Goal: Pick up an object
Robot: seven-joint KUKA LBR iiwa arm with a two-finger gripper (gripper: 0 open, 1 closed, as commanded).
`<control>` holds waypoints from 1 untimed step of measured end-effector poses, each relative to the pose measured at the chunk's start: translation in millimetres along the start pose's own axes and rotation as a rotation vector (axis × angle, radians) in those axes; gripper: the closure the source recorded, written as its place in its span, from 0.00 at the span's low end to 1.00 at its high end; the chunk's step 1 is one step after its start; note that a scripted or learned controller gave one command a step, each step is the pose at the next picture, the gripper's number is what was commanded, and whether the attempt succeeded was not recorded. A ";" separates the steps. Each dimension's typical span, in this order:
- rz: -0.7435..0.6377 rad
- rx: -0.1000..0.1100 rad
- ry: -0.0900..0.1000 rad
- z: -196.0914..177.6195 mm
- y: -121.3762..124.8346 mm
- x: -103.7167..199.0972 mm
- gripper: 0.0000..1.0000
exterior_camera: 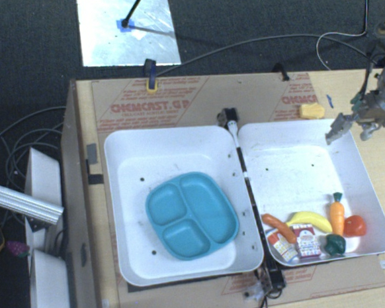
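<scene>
Toys, among them a banana and carrot, crowd the right bin's near corner; tool fingers apart.

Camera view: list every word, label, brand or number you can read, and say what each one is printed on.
"CHEMCAST GP": red print on the brown bench sheet behind the left bin; it repeats at an angle near the right bin.
Small red and white carton in the right bin: its print is too small to read.

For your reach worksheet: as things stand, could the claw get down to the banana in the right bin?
Probably yes. The claw hangs over the right bin's far edge, and the banana lies uncovered on top, though toys crowd close around it.
</scene>
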State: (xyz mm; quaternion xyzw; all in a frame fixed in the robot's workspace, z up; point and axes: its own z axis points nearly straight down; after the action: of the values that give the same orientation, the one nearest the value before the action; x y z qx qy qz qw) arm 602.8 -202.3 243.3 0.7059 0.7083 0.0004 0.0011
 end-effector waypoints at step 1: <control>-0.002 0.004 0.002 129.5 65.1 24.6 0.00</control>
State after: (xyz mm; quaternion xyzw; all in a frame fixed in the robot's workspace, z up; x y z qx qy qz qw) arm 668.1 -177.6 113.9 0.7053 0.7089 -0.0003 -0.0009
